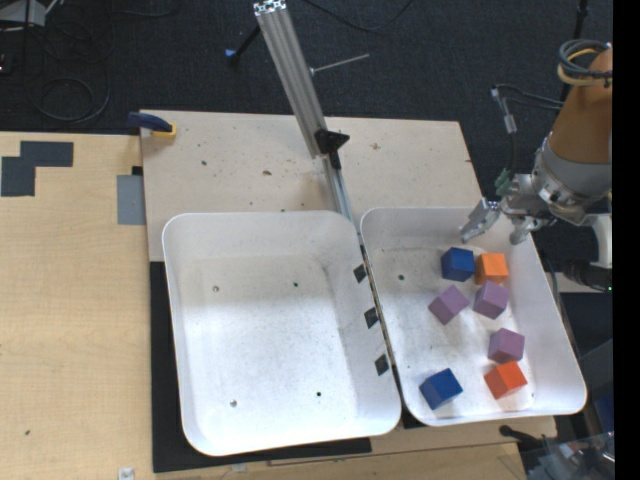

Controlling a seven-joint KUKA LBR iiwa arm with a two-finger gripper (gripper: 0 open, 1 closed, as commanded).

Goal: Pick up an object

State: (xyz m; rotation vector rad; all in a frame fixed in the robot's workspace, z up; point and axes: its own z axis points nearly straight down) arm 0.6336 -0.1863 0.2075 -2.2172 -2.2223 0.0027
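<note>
While the pincer (500, 222) hangs spread and bare, our cubes lie below it in the right bin (560, 393).
From the front we pass a blue cube (440, 387) and an orange one (506, 378) — then purple ones — to the far blue cube (458, 263) and orange cube (492, 266), just under the pincer, toward the front.
</note>
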